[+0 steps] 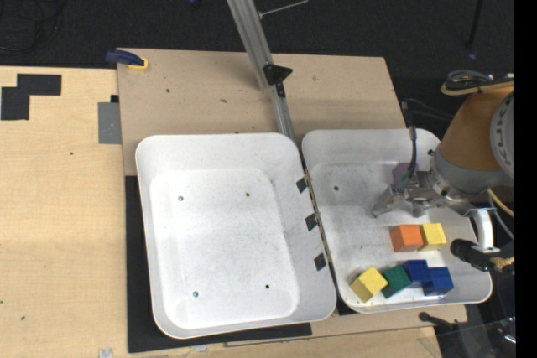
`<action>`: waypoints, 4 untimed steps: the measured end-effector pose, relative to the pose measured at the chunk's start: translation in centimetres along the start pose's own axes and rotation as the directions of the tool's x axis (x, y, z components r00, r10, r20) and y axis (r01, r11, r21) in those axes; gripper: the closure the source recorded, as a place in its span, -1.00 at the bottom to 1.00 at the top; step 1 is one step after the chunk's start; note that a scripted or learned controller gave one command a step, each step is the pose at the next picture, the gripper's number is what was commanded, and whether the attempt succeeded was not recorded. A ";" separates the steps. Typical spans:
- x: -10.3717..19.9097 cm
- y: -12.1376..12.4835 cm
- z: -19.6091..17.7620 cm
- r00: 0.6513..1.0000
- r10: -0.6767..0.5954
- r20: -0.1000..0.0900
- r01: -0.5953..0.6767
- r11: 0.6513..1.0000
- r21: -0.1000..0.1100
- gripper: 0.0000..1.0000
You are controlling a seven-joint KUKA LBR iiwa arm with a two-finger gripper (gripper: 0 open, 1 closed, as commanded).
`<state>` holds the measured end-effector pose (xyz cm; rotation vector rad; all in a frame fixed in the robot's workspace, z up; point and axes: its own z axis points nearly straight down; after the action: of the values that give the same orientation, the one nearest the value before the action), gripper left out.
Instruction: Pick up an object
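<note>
Here the tool (401, 199) hangs spread and empty over the right bin (352, 148), just beside the orange block (408, 237); seemingly poised to descend.

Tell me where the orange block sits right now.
The orange block lies in the right bin, toward its right side, touching the yellow block and just below the gripper.

In the right bin (352, 172) we see open floor at the left and the far part. The near right corner is crowded: an orange block (408, 237) touching a yellow block (434, 234), then a second yellow one (367, 283), a green one (395, 279) and a blue one (428, 276) in a row. The gripper (401, 199) hangs just behind the orange block. The left bin (218, 239) gives wide room.
</note>
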<state>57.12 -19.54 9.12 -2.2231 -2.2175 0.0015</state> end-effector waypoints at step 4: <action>-0.7 0.1 -16.6 1.000 -0.004 0.002 0.004 1.000 -0.006 1.00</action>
<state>57.23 -20.28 25.77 -2.2226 -2.2255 -0.0026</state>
